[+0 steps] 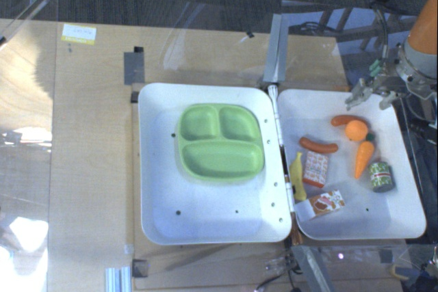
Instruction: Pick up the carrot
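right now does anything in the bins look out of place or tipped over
Nothing looks spilled or broken. The green can in the right bin seems to lie on its side next to the carrot, and the snack packets sit skewed. The green tray in the left bin sits flat.

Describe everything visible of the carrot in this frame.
The carrot is a small orange cone, plastic-looking, with a green stub at its upper end. It lies flat in the right bin, tip pointing down-left. Its top sits just under an orange ball; a green can lies close at its right. The gripper is apart from it.
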